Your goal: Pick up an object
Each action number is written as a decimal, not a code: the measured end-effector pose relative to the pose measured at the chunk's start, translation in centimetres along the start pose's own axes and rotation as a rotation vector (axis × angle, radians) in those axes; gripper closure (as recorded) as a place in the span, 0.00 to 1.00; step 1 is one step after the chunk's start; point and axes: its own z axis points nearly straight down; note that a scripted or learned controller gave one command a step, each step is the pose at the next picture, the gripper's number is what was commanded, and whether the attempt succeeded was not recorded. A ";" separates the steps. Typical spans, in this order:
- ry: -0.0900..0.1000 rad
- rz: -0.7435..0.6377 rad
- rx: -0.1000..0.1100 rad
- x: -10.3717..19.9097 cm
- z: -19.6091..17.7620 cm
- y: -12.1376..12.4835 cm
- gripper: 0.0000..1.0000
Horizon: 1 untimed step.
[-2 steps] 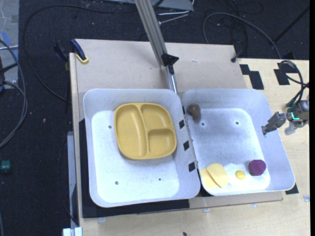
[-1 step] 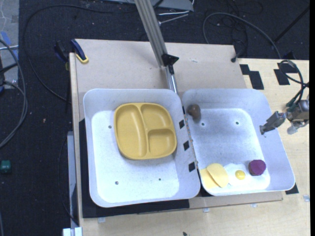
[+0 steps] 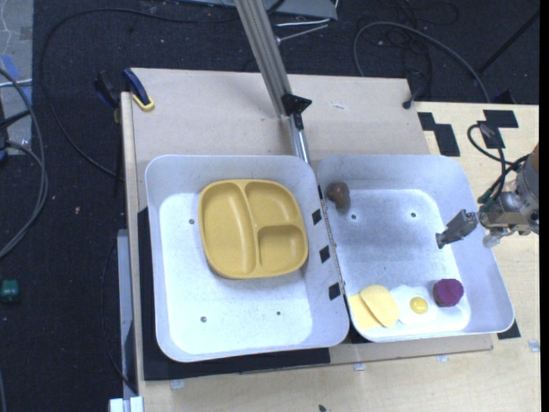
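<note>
The right bin (image 3: 395,209) holds a brown rounded object (image 3: 339,194) by its far left wall. Along its near edge lie a pale yellow flat piece (image 3: 376,305), a small yellow ball (image 3: 418,305) and a purple lump (image 3: 448,292). My gripper (image 3: 455,228) hangs over the right side of this bin, a short way beyond the purple lump, and I see nothing in it. The arm enters from the right edge of the view.
A yellow divided plate (image 3: 253,227) lies in the left bin (image 3: 180,316). A metal pole (image 3: 266,50) slants up from between the bins at the back. Cables run across the dark floor behind the bench.
</note>
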 end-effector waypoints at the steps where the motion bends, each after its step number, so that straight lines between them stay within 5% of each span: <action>1: 0.001 0.001 0.002 0.1 4.4 -0.5 0.00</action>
